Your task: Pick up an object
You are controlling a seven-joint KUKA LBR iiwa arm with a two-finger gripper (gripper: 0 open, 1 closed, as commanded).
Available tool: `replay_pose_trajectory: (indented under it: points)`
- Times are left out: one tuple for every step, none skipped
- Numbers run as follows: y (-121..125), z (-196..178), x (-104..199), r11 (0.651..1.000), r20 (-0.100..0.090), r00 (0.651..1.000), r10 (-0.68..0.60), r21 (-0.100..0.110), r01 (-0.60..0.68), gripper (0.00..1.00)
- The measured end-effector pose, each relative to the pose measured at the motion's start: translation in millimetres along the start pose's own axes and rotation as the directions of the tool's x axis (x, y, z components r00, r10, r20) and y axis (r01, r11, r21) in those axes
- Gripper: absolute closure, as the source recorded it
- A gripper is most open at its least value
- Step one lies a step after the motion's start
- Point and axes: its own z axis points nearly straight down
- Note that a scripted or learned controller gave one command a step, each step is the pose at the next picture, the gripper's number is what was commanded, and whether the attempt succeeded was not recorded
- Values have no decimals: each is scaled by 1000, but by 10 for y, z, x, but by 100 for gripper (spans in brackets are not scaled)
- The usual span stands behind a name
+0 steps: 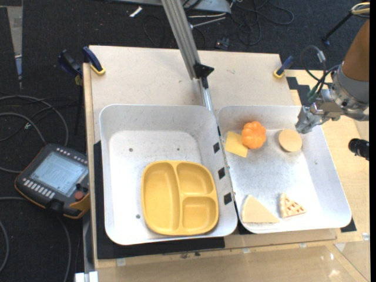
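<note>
The pincer (306, 124) hangs at the far right edge of the right bin (329, 175), its tip low over the bin's upper right corner; whether it is open or closed I cannot tell from this slant, and nothing shows in it.

In the camera view, the nearest candidate is the round tan disc (289, 140), lying flat just below and to the left of the pincer. Further left sit an orange pumpkin-like toy (254, 134) and a yellow wedge (236, 144), the two touching. Along the near edge lie a pale triangular slice (258, 211) and a small waffle-patterned triangle (291, 206), close together. The left bin (117, 128) carries a yellow divided tray (179, 197).

These look like light, rigid plastic play food, probably smooth and a little slippery. The disc seems the easiest reach: it would likely be taken across its width, the pincer straddling the rim from above. Being low and flat, it offers little height to bite on, so a shallow descent could slide off. The pumpkin toy is taller and rounder, likely a surer hold across its middle, though its neighbour crowds one side.
</note>
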Motion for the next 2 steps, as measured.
replay_pose_trajectory:
  points:
    - [134,127,496,1000,-3,1000,-5,5,5,100]
    - [256,240,1050,1000,-3,1000,-6,6,6,100]
